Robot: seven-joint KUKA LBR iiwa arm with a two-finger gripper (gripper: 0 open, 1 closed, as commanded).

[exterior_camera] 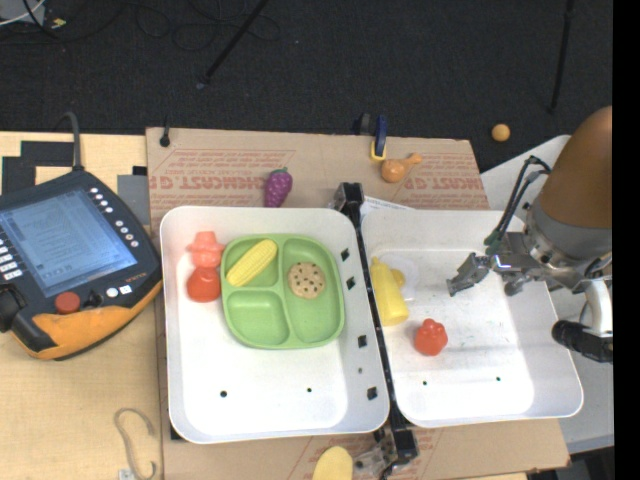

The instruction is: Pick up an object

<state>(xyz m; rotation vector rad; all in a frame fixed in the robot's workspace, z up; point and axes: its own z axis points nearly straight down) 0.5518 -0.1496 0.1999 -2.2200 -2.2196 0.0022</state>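
Overhead, two shallow white bins sit side by side on a bench. The left bin (190, 388) holds a green divided plate (283, 290), with a yellow corn cob (249, 262) in one section and a round cookie (306, 280) in another. Just left of the plate, touching its edge, stands a small red and pink toy (204, 267). The right bin (500, 393) holds a yellow block-like piece (388, 290) against its left wall and a small red pepper-shaped toy (431, 337) near the middle of the bin floor. The grey arm (580, 193) reaches in from the right, and its gripper (492, 273) hangs over the right bin, up and to the right of the red toy and apart from it. Its two fingers are spread with nothing between them. Behind the bins, on brown cardboard (220, 168), lie a purple grape bunch (278, 186) and an orange pear-shaped toy (397, 168). A handheld control tablet (65, 258) rests on the bench to the far left.
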